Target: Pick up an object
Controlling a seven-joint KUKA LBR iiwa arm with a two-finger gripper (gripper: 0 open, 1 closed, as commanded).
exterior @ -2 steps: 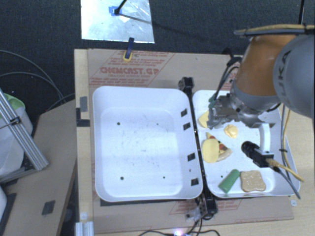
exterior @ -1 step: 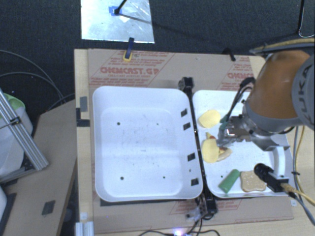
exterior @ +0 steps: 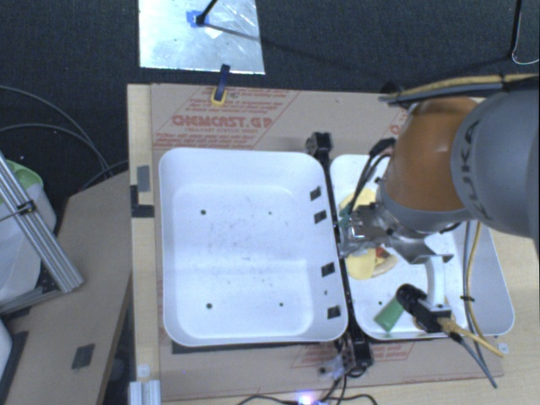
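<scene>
The grey arm with an orange band (exterior: 430,163) hangs over the right shallow white bin (exterior: 496,309). A pale yellow rounded object (exterior: 361,266) lies under it, and a small green block (exterior: 389,315) sits near the bin's front wall.

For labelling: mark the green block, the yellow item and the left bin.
green block (exterior: 389,315), camera view, top face.
yellow item (exterior: 364,266), camera view, lower part.
left bin (exterior: 245,153), camera view, far rim.

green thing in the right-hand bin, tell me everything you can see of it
The green thing is a small, plain green piece with straight edges, apparently a flat block; its material cannot be told. It lies slanted on the floor of the white bin on the view's right, near that bin's front wall and the corner next to the other bin. Its upper right end is covered by part of the robot. A yellow thing lies apart from it, farther back.
</scene>
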